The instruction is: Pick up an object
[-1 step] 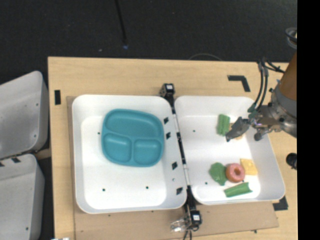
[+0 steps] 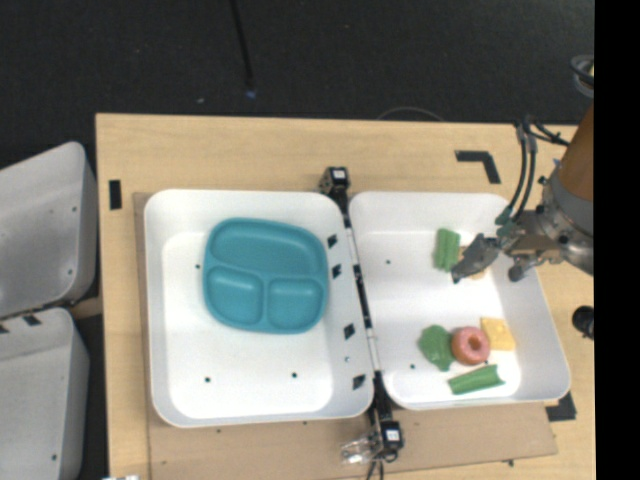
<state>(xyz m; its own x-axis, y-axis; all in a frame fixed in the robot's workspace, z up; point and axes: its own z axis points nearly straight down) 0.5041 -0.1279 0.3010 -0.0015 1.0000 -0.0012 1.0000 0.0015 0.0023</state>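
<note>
From the camera view above the bench, the gripper (image 2: 492, 258) reached in from the right over the upper part of the right bin (image 2: 400, 358), its two dark fingers spread apart with nothing between them, so the jaws stood released. One fingertip lay just beside a small green block (image 2: 446, 248), near enough that touching could not be ruled out. Lower in the same bin sat a cluster well apart from the gripper: a green leafy piece (image 2: 435, 346) touching a pink ring-shaped toy (image 2: 470, 345), a yellow block (image 2: 498, 333) just beside the ring, and a green bar (image 2: 473, 379) below them. The left bin (image 2: 180, 388) held a teal divided plate (image 2: 266, 275). By the look of it, no object had been picked: closing on something and lifting it remained to be done.
</note>
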